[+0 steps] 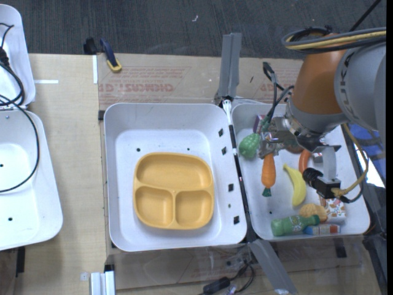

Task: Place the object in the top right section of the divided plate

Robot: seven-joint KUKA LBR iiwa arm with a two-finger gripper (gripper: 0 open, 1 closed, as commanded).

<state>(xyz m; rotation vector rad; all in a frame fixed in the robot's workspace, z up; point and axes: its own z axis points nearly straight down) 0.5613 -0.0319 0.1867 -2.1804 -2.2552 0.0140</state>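
A yellow divided plate point(174, 189) lies in the left white bin point(120, 165), with one wide section at the far side and two smaller ones at the near side. My gripper point(271, 143) is low over the right bin point(362, 217), at its far left part. An orange toy carrot point(268, 171) with a green tip lies directly under it, pointing toward the near edge. A green leafy toy point(249, 145) sits just left of the gripper. The wrist hides where the gripper meets the carrot.
The right bin also has a yellow banana point(297, 185), a green bottle point(293, 225), a small orange toy point(310, 211), a printed box point(335, 209) and a red-orange piece point(304, 161). A grey post point(229, 66) stands between the bins at the back.
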